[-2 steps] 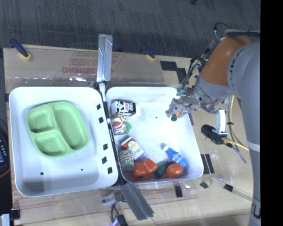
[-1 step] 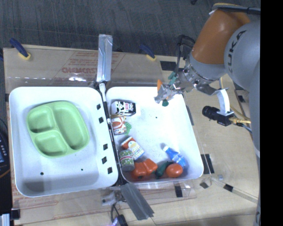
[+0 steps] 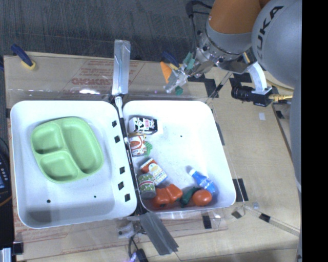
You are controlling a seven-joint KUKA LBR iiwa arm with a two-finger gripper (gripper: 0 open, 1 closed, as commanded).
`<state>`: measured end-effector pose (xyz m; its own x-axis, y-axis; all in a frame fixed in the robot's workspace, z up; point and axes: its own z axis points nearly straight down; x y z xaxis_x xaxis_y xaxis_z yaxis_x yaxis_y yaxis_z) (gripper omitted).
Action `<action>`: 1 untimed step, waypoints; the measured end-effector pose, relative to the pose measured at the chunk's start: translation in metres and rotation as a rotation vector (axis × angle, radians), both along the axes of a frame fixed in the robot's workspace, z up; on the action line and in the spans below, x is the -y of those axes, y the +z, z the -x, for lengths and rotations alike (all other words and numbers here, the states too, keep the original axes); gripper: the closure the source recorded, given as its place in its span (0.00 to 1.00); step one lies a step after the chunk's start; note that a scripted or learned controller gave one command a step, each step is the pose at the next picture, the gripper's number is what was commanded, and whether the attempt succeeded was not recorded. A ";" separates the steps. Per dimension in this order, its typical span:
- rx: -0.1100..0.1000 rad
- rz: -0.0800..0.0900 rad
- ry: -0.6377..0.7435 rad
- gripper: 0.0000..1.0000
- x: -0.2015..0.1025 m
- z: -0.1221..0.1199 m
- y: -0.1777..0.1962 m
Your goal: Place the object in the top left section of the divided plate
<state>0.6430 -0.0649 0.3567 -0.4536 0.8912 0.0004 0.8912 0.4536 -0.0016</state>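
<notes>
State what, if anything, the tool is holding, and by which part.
Cannot be told: the tool sits above the right bin's far edge, too blurred to read.

A fat grey arm (image 3: 279,36) is seen, smooth and rounded, with dark "KUKA" lettering partly visible on its shell. A glossy orange band (image 3: 233,15) is wrapped round it above the wrist, and a grey ring sits under that. The gripper (image 3: 177,82) is made of pale metal, thin and a bit blurry, with teal-green bits on it. A black-and-white fitting (image 3: 251,89) with a brass-coloured tip is mounted at the wrist's 4 o'clock.
</notes>
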 end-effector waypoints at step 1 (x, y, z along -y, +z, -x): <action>0.001 0.000 0.346 1.00 -0.046 -0.015 0.053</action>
